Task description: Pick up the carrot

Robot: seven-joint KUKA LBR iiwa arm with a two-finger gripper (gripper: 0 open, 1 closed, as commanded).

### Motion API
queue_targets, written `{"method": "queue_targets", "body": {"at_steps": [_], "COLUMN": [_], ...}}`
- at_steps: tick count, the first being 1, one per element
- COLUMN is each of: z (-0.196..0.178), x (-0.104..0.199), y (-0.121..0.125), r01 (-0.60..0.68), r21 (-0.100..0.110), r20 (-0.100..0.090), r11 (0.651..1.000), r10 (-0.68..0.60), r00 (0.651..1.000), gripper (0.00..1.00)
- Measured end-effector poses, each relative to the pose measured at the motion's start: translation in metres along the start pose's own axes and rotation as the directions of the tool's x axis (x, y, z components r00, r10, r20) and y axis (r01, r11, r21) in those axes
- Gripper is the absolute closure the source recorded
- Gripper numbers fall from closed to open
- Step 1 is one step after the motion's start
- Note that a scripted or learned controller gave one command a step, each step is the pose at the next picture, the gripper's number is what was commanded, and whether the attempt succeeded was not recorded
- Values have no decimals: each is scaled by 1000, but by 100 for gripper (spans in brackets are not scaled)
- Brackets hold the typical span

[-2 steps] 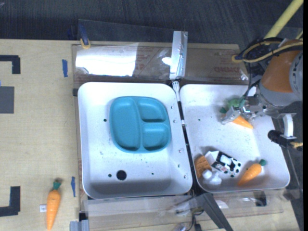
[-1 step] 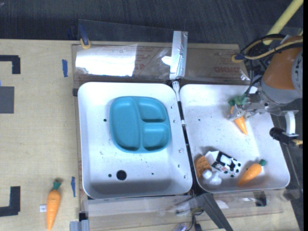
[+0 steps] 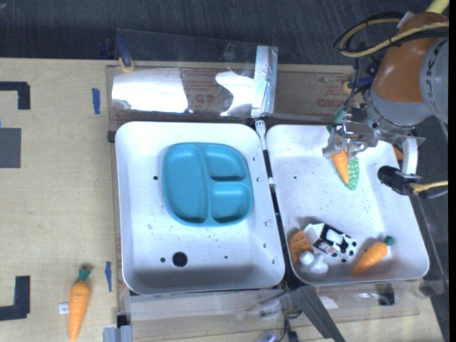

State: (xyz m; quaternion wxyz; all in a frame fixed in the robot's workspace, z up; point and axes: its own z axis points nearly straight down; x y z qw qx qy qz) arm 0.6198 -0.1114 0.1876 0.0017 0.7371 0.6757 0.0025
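Gripper (image 3: 345, 144) clamped on a carrot (image 3: 342, 164), orange body hanging down with green tip lowest, above the right bin (image 3: 313, 191) near its far side. Second carrot (image 3: 372, 256) lying in that bin's near right corner, beside a black-and-white toy (image 3: 335, 244). Third carrot (image 3: 78, 301) on the bench (image 3: 50, 212), well left of that bin.

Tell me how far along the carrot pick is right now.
Looks mostly done: the gripper has a carrot between its fingers, hanging tip-up over the right bin. In hand: carrying it. Left: confirming the hold lasts. A second carrot lies in that bin; a third carrot lies on the bench.
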Motion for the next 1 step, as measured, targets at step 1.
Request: {"method": "queue_targets", "body": {"at_steps": [1], "z": [-33], "x": [-24], "y": [27], "r01": [-110], "r21": [2], "r20": [3], "r11": [994], "r10": [110], "r00": [994], "gripper": [100]}}
